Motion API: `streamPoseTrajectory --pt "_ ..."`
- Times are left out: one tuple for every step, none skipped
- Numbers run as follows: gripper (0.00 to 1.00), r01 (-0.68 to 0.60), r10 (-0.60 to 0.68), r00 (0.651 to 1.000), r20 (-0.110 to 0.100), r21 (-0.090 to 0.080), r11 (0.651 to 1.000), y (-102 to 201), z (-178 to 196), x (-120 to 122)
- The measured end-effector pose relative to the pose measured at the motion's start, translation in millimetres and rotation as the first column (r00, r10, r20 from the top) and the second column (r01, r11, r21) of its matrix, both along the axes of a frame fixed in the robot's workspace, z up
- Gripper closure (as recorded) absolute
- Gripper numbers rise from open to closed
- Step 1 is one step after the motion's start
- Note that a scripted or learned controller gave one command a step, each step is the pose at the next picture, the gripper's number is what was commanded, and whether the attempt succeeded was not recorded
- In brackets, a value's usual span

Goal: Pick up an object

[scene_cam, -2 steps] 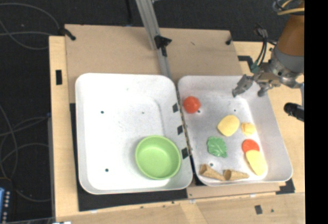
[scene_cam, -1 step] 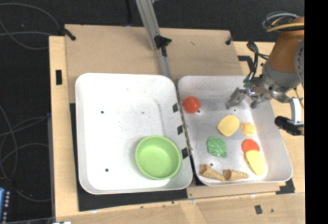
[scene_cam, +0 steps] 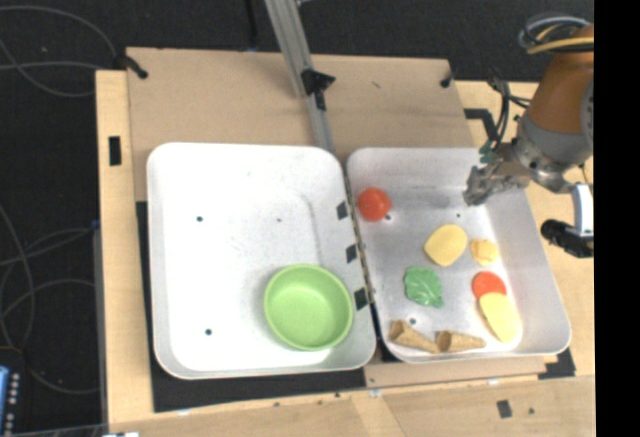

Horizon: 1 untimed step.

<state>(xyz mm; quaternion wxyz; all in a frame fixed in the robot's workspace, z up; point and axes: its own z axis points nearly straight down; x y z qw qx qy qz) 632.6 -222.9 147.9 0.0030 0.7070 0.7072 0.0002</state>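
Your hand (scene_cam: 478, 191) is hovering over the right bin (scene_cam: 535, 225), upper right of frame, above the yellow piece (scene_cam: 446, 245); its grip — can't tell.

This looks like a robotics lab or test cell, not a home or a shop. A plain tan board surface (scene_cam: 250, 95) sits on a dark floor strewn with loose cables (scene_cam: 40, 35). Two shallow white bins (scene_cam: 200, 185) lie side by side on it, joined by small black clips, above black padding. A bare aluminium post (scene_cam: 285, 15) rises at a slant from the back of the surface, like a camera or sensor mount. A grey industrial arm with an orange band (scene_cam: 558, 90) reaches in from the right. The bins hold toy plastic food (scene_cam: 446, 245) and a green bowl (scene_cam: 308, 306), typical practice props.
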Motion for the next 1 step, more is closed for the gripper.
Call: streamPoseTrajectory --pt "1.00 -0.003 0.003 1.000 0.002 0.004 1.000 7.5 49.2 -1.7"
